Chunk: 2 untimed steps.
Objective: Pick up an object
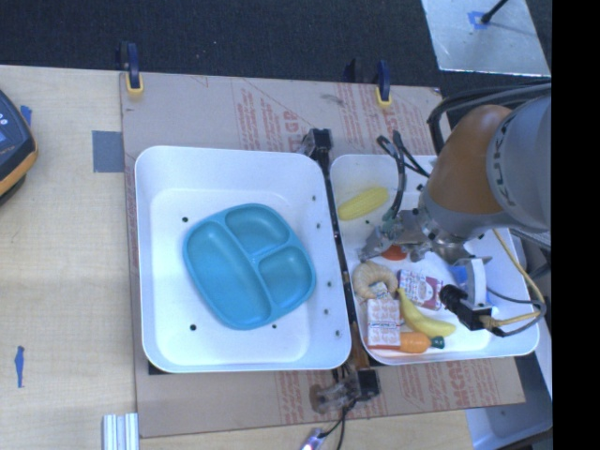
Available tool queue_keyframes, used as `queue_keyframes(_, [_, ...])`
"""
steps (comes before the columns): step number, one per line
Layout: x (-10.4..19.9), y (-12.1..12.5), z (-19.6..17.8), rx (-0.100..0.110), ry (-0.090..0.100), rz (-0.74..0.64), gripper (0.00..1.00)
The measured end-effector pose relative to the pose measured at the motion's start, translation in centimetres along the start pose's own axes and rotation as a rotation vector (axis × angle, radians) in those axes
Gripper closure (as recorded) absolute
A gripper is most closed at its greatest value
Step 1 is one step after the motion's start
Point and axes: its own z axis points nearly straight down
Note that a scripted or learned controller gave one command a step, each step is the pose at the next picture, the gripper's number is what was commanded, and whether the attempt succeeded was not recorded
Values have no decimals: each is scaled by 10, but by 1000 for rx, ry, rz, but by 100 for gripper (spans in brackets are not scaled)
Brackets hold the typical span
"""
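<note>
The right bin (367,171) holds a yellow corn-like piece (362,202), a tan doughnut-shaped piece (374,277), a red-and-white packet (420,289), a banana (424,319), a small box (382,321), a carrot (413,342) and a red item (395,251). The arm's orange-banded wrist (473,172) hangs over this bin. My gripper (398,240) reaches down near the red item at the bin's middle, with its tips hidden among the toys.
The left bin (159,186) carries a blue divided plate (248,265). Clamps (134,68) hold the cardboard sheet at the back. A dark device (11,143) sits at the far left edge of the bench. Cables (511,317) loop across the right bin's right side.
</note>
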Motion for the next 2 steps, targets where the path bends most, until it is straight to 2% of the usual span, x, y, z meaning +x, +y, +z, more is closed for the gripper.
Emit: queue_keyframes(2, [-6,16,-1,-2,-1,-1,0])
